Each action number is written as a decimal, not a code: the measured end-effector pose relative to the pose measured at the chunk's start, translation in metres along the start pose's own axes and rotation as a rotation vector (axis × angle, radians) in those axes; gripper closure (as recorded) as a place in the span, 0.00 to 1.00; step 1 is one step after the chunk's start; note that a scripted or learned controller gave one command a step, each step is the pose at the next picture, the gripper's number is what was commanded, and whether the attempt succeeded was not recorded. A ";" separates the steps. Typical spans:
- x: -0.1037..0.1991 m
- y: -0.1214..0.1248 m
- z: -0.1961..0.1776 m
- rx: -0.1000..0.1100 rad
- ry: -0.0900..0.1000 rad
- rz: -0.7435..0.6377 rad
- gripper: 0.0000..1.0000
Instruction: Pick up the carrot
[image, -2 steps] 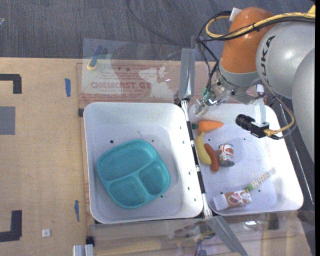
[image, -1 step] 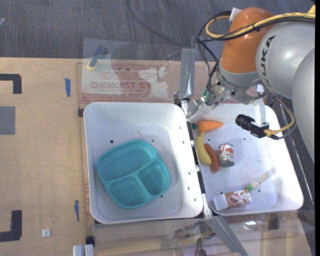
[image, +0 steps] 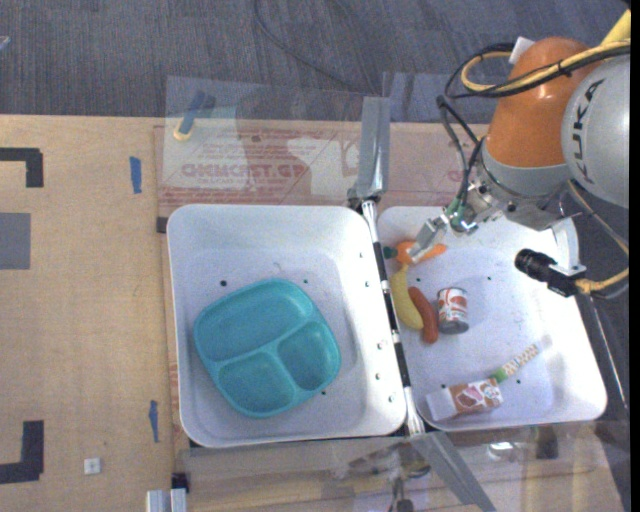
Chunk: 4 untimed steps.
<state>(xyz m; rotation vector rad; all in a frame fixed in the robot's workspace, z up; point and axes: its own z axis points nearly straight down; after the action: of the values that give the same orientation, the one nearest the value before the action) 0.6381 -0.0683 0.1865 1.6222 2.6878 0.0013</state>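
Observation:
The carrot (image: 408, 251) is a small orange piece with a green tip, lying at the back left corner of the right bin (image: 560, 400), close to the divider between the bins. My gripper (image: 432, 238) is right over it, reaching down from the orange-banded wrist at the upper right. A grey part of the gripper covers the middle of the carrot, with orange showing on either side. Whether the carrot is gripped is hidden by the gripper's own body.
The right bin also holds a banana (image: 403, 298), a red-brown sausage (image: 426, 317), a small can (image: 453, 310), a tube (image: 474, 397) and a striped stick (image: 522, 359). A teal divided plate (image: 265, 345) lies in the left bin (image: 200, 240).

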 end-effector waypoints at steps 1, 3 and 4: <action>-0.024 -0.027 0.088 0.000 0.000 -0.037 0.00; -0.046 0.002 0.086 -0.001 -0.003 -0.115 1.00; 0.034 0.019 0.000 -0.003 -0.002 -0.184 1.00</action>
<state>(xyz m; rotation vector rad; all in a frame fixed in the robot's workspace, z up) 0.6387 -0.0297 0.1868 1.3674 2.8218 0.0037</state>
